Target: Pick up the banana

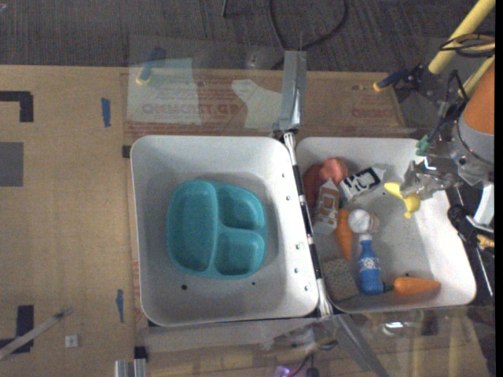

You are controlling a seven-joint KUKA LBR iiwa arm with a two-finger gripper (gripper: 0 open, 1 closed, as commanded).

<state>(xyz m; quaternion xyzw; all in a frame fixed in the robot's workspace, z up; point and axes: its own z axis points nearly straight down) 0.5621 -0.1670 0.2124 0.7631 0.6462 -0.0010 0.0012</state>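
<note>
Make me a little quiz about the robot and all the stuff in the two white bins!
1. True or false: the teal divided plate lies in the same bin as the banana.
2. Which one stands nearest the blue-and-white bottle?
A. the teal divided plate
B. the orange carrot
C. the blue tape strip
3. Fill in: the gripper hovers over the ____ bin, close to the banana.

Key
1. False: the plate is in the left bin, the banana in the right one.
2. B
3. right
</note>
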